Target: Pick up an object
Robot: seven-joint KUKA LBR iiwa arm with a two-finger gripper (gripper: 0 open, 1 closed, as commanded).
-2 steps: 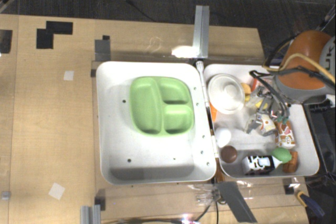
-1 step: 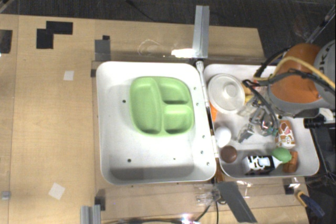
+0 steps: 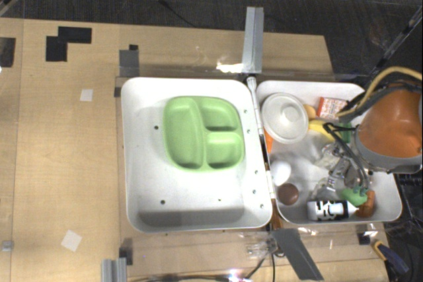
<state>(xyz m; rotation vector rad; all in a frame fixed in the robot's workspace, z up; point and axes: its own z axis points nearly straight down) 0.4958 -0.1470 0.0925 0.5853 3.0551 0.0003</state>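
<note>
We see the gripper (image 3: 339,172) low in the right bin (image 3: 396,208); its grip we cannot tell. Bottle (image 3: 328,209) just below, bowl (image 3: 285,117) up-left.

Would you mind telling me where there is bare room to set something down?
Left bin: bare floor along the left wall and in front of the green tray. Right bin: crowded, with the white bowl, brown ball, bottle and end effector.
</note>
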